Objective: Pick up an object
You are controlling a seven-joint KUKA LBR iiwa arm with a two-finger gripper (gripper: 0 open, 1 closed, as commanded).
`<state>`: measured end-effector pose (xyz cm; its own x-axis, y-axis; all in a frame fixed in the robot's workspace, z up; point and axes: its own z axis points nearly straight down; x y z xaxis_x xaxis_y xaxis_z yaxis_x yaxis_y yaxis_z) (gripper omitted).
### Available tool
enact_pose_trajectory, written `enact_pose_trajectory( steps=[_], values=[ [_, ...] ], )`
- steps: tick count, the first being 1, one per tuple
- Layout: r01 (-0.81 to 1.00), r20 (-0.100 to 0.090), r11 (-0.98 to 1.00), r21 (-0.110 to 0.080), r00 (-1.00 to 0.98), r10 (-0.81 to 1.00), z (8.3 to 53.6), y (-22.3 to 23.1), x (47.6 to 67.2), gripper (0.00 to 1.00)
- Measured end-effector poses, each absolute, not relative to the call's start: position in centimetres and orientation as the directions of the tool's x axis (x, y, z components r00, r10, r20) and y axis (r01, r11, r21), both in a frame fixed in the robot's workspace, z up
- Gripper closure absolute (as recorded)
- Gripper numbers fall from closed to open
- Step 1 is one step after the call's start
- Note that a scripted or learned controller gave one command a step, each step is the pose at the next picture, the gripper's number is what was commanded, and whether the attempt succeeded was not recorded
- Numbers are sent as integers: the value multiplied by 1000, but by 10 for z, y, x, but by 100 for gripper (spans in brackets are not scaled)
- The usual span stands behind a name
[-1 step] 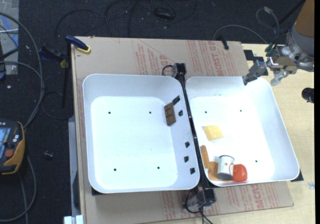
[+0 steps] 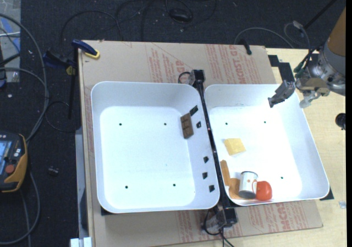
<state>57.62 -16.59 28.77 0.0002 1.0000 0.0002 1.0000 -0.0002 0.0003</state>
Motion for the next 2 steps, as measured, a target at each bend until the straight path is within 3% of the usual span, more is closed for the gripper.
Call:
enact_pose_trajectory(
  steps=[2],
  values=[
    [1000, 0, 2, 1, -2, 1000, 310, -130, 515, 0]
  ],
)
